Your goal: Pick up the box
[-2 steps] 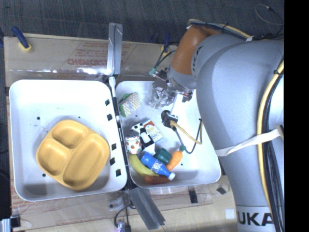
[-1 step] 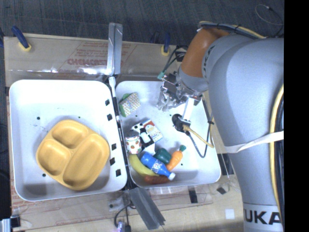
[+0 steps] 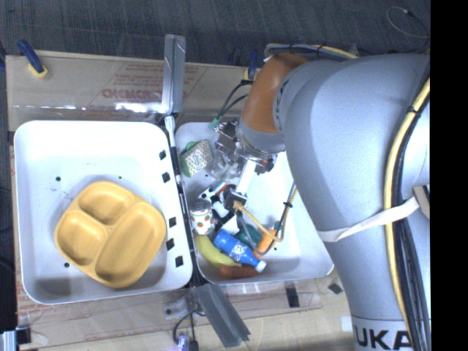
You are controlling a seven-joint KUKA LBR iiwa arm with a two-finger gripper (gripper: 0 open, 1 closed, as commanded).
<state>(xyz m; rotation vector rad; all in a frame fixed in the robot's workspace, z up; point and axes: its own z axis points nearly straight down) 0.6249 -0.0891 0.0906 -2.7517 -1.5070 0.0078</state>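
Observation:
A small green and white box-like object [image 3: 196,157] lies in the far left corner of the right bin [image 3: 307,258], close to the divider. The gripper [image 3: 228,175] reaches down into that bin from under the orange wrist band [image 3: 262,102], just right of this object and over the pile of clutter. I cannot make out anything held in it. The bulky grey arm [image 3: 351,159] hides the right half of the bin.
In the right bin lie a blue bottle [image 3: 238,248], a banana [image 3: 208,251], a small printed cup [image 3: 201,215] and an orange-handled tool [image 3: 261,234]. A yellow divided plate [image 3: 110,232] sits in the left bin [image 3: 44,145].

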